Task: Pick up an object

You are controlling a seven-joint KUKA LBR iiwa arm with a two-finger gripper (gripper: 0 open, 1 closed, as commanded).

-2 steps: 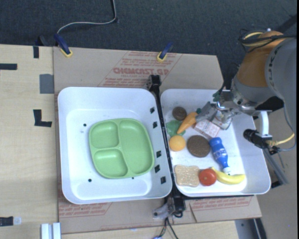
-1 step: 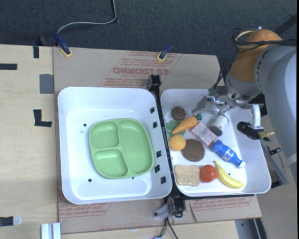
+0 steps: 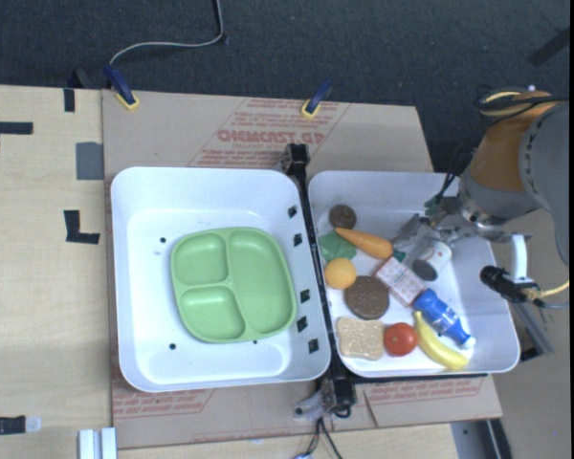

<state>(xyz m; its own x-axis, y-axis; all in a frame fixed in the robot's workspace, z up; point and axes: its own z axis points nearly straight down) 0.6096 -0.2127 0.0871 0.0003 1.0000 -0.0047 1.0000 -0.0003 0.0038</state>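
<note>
The right bin [image 3: 478, 352] holds several toy foods. A carrot [image 3: 364, 242] lies over a green piece [image 3: 333, 248], with a small brown round [image 3: 342, 216] behind them. An orange [image 3: 340, 273], a dark brown patty [image 3: 367, 297], a slice of bread [image 3: 361, 338], a tomato [image 3: 399, 338], a banana [image 3: 440, 349] and a blue packet [image 3: 443, 316] fill the front. A small pink and white box [image 3: 394, 273] lies in the middle. My gripper [image 3: 419, 249] hangs low over the bin's middle, just right of the carrot's tip and above the box. Nothing shows in its grasp.
The left bin [image 3: 134, 256] carries a green divided plate [image 3: 232, 283]. A black divider [image 3: 306, 256] runs between the bins. The arm's orange band [image 3: 502, 156] and grey links stand over the right bin's far right corner. A cable [image 3: 172, 41] trails behind the bench.
</note>
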